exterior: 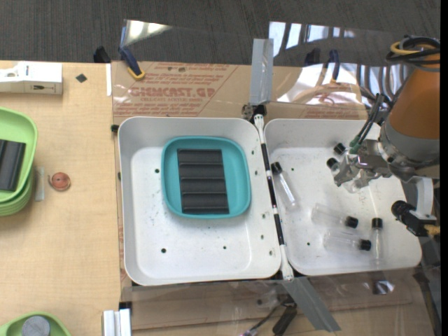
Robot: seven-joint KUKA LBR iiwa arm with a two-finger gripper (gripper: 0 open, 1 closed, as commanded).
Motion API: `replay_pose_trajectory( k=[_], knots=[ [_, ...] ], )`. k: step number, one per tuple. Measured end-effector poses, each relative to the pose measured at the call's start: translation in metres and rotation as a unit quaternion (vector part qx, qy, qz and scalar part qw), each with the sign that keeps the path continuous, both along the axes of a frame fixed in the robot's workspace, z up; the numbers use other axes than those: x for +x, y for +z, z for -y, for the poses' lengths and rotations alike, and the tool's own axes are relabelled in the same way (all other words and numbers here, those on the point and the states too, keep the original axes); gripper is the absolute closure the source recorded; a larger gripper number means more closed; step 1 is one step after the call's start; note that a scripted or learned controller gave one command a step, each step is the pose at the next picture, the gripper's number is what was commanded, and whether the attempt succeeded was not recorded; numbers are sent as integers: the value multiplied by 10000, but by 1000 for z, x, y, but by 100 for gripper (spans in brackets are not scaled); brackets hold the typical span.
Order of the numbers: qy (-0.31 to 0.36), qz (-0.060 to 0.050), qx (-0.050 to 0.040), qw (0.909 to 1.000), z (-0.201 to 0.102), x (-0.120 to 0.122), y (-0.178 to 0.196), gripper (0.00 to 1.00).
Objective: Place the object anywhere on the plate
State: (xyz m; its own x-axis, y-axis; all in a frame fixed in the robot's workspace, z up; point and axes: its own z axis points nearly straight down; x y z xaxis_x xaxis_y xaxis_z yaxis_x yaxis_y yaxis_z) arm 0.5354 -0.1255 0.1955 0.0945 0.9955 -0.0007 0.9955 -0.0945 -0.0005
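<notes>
The wooden surface (70, 257) carries a stack of green plates (15, 161) at its far left edge, with a small orange disc (60, 180) just beside them. The left bin (140, 257) holds a teal plate (206, 177) with a dark ribbed insert; the plate sits in the upper middle of the bin, apart from all four walls, with a broad open band of white floor below it and narrower bands to each side. The two bins meet along a central clamped seam. In the right bin (308, 257), a clear tube with a black cap (282, 182) lies near the left wall, tilted. More clear black-capped tubes (353, 231) lie scattered in the lower right quarter, close to the front rim. The end effector (352, 170) hangs over the upper right of that bin, above its floor and near the right wall. Whether it is released or clenched cannot be told; no tube is seen in it.
</notes>
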Motion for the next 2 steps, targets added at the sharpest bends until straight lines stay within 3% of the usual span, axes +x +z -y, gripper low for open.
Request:
replay_pose_trajectory(
  k=[1, 2],
  knots=[
    [0, 0, -1, 10000, 0, 0, 0, 0],
    [-652, -7, -10, 9979, 10, -23, 112, 0]
  ],
)
